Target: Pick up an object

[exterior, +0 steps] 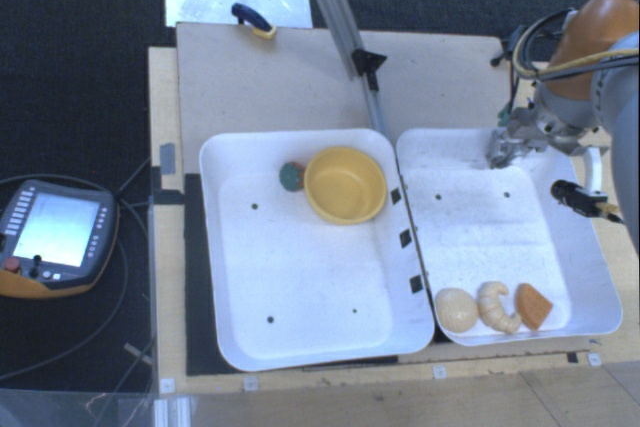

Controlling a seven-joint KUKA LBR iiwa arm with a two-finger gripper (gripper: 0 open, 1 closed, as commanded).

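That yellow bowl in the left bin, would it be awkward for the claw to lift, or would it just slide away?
The yellow bowl looks like thin plastic, so probably light and stiff. Its wide rounded rim may give two fingers little to pinch except the edge. On the smooth white bin it would likely slide if nudged, perhaps bumping the small green ball touching its left side.

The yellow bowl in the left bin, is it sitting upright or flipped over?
Upright. The yellow bowl shows its open hollow and rim facing up, resting on the left bin floor beside a small green object.
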